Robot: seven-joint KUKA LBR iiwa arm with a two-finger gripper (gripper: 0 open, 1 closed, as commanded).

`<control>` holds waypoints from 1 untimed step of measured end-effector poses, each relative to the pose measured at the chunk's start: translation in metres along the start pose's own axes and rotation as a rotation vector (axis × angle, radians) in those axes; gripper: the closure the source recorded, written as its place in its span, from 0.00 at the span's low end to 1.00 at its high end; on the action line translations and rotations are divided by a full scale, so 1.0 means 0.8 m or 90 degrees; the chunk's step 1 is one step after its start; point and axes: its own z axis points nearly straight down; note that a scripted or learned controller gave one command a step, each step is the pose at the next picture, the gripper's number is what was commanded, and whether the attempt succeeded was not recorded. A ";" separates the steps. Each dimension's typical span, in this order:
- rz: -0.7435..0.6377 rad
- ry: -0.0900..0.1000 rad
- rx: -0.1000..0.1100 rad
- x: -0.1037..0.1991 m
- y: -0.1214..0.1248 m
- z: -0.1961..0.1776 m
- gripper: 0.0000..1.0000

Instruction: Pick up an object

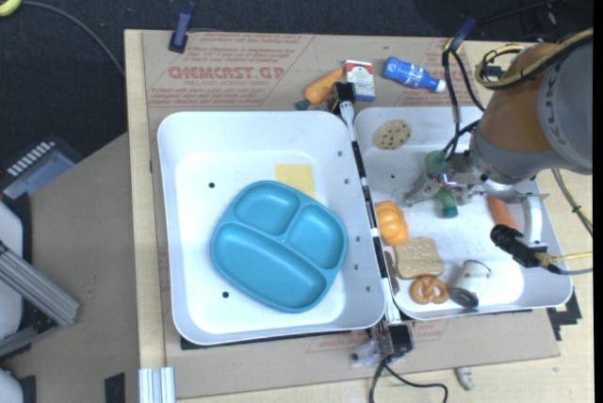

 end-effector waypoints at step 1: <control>0.000 0.000 -0.001 0.000 0.001 -0.012 1.00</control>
